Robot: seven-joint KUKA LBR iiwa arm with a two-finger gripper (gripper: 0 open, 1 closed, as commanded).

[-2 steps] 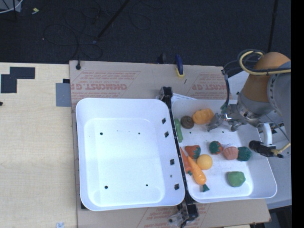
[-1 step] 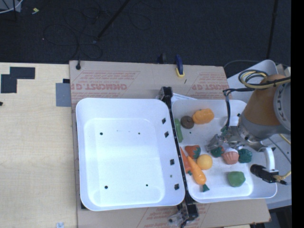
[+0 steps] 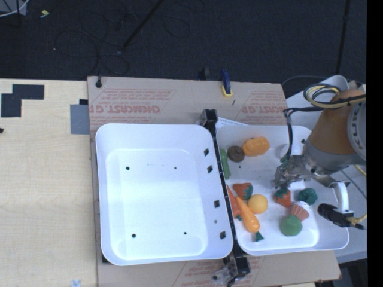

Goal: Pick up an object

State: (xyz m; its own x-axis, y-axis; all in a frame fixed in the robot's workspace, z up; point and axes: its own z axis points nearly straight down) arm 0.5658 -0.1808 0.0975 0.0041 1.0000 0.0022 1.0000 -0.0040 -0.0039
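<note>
The right bin holds several toy foods. Among them are an orange fruit, a brown round piece, a red strawberry, a yellow ball, a carrot, a green ball and a dark green piece. My gripper hangs low over the right half of this bin. It is just above a small red piece with a green top. Nothing shows between the gripper and that piece that I can tell is held.
The left bin lies beside the right one, with a black divider clip strip between them. A long green piece rests against the right bin's left wall. Cables loop above the arm at the right.
</note>
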